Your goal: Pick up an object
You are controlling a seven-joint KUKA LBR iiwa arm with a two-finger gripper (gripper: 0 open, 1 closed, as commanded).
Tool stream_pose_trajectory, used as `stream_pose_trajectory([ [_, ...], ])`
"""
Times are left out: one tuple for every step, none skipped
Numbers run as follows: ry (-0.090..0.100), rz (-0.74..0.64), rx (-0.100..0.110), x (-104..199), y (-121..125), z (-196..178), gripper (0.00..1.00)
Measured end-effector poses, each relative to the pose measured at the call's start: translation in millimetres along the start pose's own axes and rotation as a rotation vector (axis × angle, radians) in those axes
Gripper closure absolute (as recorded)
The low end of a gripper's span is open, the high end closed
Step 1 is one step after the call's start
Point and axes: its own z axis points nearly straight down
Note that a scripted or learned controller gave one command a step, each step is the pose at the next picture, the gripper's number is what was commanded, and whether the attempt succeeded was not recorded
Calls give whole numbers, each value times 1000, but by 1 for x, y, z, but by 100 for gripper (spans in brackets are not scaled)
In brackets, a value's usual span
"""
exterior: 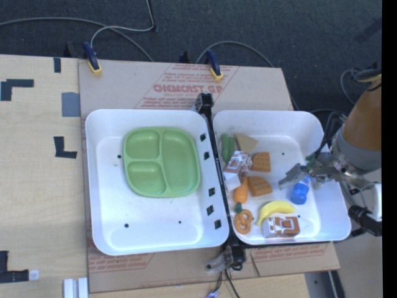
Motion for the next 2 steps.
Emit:
stream_pose_trajectory([
  [1,0,0,38,20,108,0],
  [-11,3,-7,63,82,115,0],
])
